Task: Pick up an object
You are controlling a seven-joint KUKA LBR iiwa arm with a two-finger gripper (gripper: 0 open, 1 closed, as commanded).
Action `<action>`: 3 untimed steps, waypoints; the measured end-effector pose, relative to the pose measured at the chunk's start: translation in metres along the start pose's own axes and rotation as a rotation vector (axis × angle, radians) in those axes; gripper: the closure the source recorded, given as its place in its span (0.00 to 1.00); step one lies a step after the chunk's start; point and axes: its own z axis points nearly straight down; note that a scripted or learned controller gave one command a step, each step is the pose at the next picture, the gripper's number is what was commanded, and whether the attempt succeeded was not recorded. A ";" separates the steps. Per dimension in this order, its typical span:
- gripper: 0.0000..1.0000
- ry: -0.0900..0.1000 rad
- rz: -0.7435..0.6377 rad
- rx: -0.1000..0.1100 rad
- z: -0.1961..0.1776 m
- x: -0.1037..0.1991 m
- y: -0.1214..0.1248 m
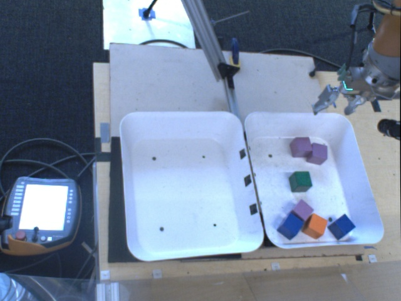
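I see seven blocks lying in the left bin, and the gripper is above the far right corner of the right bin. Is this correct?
Not quite. The camera view shows the seven blocks lying in the right bin, not the left bin; among them are a green block and an orange block. The gripper is indeed above the right bin's far right corner.

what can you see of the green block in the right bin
The green block is a small, dark green cube, matte, maybe painted wood or foam. It sits flat on the floor of the right bin, near its middle, turned slightly askew to the bin walls. It stands alone, touching nothing else: two purple blocks lie beyond it, and a cluster of other blocks lies nearer the camera. The pincer hangs over the bin's far rim, well clear of it.
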 end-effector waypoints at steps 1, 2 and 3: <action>0.00 -0.002 -0.001 -0.004 -0.003 0.000 0.001; 0.00 -0.001 0.002 0.001 0.059 -0.002 -0.003; 0.00 -0.001 0.002 0.001 0.121 -0.006 -0.003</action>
